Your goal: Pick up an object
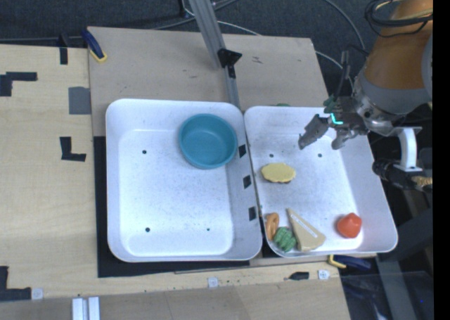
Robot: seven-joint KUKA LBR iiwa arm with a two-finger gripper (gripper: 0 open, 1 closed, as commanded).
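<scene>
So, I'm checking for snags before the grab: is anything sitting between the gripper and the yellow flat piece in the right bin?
Nothing visible. The open gripper hangs above bare bin floor, up and right of the yellow piece.

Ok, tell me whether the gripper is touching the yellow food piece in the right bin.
Apart. The camera view shows the gripper open above bare white bin floor, with a clear strip of floor between its fingertips and the yellow food piece nearer the front.

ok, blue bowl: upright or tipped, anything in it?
Upright and empty: the blue bowl sits flat in the left bin, round rim facing up, with just its bare blue inside showing.
</scene>
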